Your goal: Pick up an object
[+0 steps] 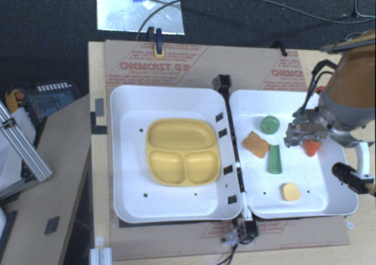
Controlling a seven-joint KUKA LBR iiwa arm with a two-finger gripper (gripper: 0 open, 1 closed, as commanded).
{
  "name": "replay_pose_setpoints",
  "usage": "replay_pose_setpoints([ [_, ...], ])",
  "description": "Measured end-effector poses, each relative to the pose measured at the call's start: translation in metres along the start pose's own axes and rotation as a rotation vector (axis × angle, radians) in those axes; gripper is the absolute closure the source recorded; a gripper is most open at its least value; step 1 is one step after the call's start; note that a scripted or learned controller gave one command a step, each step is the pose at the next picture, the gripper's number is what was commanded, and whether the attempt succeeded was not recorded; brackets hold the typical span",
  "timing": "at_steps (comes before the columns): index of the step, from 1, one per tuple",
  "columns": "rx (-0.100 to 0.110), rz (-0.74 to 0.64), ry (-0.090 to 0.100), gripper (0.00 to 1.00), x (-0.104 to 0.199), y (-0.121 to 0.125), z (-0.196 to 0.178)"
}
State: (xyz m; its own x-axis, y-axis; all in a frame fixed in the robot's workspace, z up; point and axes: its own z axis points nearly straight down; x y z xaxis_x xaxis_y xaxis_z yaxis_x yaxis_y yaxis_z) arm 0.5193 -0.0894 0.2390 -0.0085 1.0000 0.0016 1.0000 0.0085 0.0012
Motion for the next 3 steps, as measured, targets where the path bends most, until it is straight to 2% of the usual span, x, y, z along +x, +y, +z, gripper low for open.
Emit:
replay_pose_setpoints([
  [2, 0.000, -0.001, 0.000, 1.00, 0.100, 0.015, 0.018],
  [3, -0.001, -0.001, 0.001, 1.00, 0.151, 0.023, 0.009],
])
